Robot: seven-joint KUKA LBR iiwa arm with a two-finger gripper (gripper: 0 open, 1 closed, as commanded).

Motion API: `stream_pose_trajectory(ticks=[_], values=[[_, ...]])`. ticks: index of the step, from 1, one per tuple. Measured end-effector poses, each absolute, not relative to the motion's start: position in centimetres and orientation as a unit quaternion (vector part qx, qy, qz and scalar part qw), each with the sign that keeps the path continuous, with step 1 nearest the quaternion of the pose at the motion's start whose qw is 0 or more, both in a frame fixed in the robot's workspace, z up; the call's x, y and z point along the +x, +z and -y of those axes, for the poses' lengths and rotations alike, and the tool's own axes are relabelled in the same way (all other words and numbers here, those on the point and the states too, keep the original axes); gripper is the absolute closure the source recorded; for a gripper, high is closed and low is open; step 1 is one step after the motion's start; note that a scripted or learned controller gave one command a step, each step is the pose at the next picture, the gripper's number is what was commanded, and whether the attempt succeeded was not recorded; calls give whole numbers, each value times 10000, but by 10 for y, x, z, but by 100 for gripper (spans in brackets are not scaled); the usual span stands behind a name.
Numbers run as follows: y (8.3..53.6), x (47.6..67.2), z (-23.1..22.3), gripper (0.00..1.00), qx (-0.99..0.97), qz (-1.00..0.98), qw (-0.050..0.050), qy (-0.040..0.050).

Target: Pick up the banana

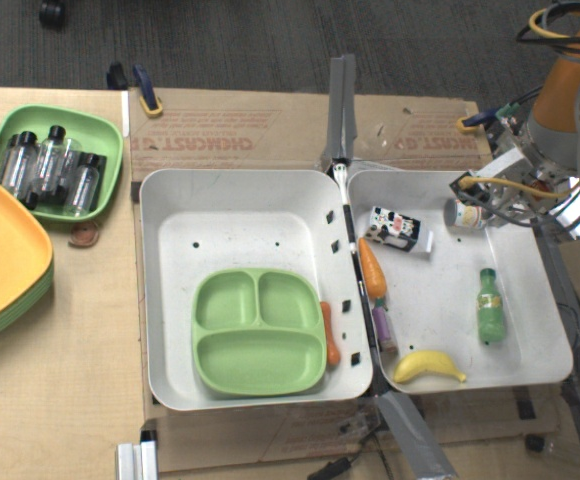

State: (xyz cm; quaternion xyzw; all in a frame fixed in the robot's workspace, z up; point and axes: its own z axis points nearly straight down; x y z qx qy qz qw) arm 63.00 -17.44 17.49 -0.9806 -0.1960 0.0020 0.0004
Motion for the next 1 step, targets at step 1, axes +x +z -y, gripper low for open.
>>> stream_pose_trajectory(ticks=[1], values=[[225, 619, 162, 100, -9774, 2113, 3, 17]])
